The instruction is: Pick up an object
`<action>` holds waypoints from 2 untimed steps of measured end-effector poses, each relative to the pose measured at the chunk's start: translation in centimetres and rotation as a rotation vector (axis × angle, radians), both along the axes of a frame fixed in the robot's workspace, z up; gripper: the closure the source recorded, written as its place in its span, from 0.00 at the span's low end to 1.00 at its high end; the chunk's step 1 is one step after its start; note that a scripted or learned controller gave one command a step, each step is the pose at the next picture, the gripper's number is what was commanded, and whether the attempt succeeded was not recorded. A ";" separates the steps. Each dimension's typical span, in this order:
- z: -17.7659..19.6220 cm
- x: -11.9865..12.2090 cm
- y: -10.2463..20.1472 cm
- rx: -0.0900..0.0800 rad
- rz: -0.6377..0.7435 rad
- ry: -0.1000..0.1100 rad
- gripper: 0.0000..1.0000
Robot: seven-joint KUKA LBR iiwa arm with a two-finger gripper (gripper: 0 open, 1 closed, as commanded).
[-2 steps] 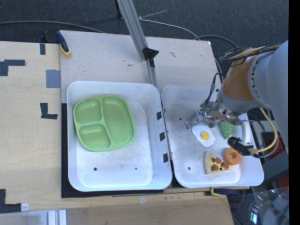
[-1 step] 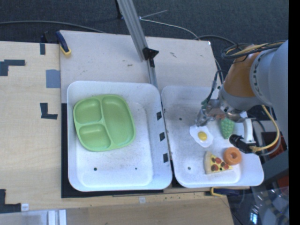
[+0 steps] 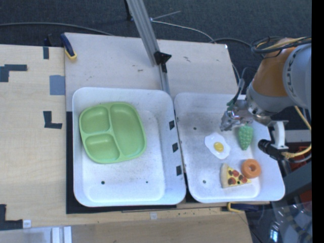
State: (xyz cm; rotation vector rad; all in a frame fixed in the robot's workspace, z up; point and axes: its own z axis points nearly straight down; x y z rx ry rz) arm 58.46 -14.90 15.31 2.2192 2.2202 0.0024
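The gripper point(image 3: 232, 121) hung low over the right bin point(image 3: 195, 184), near that bin's far edge and just beside the green grapes point(image 3: 245, 136); whether it was wide or narrow could not be told from the slanted view, and nothing showed between its tips. Four toy foods lay in that bin, all toward its right side: the grapes closest to the gripper, a fried egg point(image 3: 217, 147) just inward of them, a pizza slice point(image 3: 232, 176) near the bin's near edge, and a doughnut point(image 3: 251, 168) touching or almost touching the slice. The left bin point(image 3: 121, 189) held a green divided plate point(image 3: 112, 132), well apart from the arm.

The grapes seemed the likeliest target. They looked like light moulded plastic, stiff and bumpy, so a pinch across the narrow width of the bunch would probably seat well, though the rounded lobes might let it twist or slip. The egg and the slice lay flat and thin, probably harder to get under. The doughnut, thicker, could be taken across its ring
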 end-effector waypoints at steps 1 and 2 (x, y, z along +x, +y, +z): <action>4.8 0.8 -0.6 -0.001 0.001 -0.001 1.00; 6.9 0.8 -0.5 0.001 0.001 0.002 1.00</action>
